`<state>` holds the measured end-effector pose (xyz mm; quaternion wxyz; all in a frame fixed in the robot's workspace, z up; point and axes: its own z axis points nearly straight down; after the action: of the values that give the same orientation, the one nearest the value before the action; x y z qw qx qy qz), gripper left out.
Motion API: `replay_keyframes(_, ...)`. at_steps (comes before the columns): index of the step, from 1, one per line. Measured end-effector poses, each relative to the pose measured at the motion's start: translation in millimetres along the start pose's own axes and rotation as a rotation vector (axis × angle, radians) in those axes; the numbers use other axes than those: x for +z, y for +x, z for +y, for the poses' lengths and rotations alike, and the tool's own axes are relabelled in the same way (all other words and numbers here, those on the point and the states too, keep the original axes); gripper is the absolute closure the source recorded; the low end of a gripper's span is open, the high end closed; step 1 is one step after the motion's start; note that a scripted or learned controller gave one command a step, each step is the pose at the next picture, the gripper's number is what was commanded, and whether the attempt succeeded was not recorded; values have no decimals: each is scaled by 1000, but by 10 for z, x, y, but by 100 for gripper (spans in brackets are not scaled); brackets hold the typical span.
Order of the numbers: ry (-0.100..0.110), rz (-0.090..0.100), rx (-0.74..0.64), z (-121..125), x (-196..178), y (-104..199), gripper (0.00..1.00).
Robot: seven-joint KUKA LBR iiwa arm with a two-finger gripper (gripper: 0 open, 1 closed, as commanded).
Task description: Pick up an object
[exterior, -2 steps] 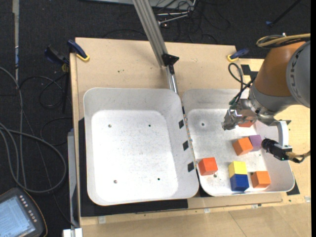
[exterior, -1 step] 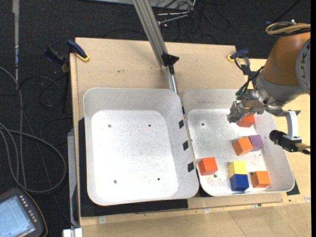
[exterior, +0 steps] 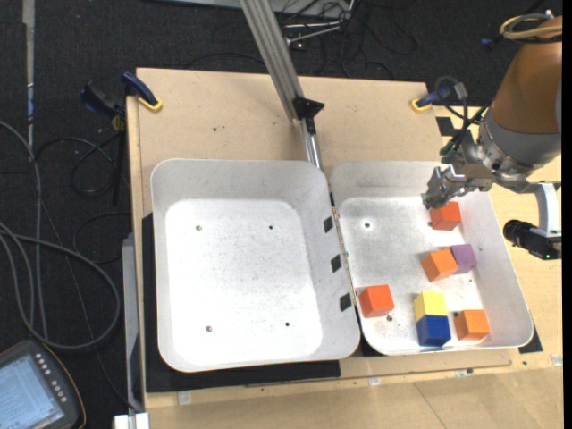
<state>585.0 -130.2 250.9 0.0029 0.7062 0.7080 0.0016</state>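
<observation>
The right bin (exterior: 393,239) holds several small cubes. A red-orange cube (exterior: 445,214) lies near its far right side, and my gripper (exterior: 444,189) hangs directly over it, touching or nearly touching its top edge. Further forward an orange cube (exterior: 439,263) sits against a purple cube (exterior: 463,256). Near the bin's front edge a yellow cube (exterior: 429,305) rests against a blue cube (exterior: 433,329), with another orange cube (exterior: 472,324) to their right. One more orange cube (exterior: 376,299) lies at the front left of this bin.
The left bin (exterior: 237,257) sits beside the right one, their rims meeting at black clips (exterior: 337,262). A slanted metal pole (exterior: 277,52) rises from behind the bins. Blue-and-yellow clamps (exterior: 138,89) (exterior: 438,96) hold the board's far corners.
</observation>
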Motion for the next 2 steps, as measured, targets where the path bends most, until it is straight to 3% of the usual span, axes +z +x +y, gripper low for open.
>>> replay_keyframes(1,6,3,-5,158,134,536,100)
replay_keyframes(2,3,3,-5,303,40,1037,100)
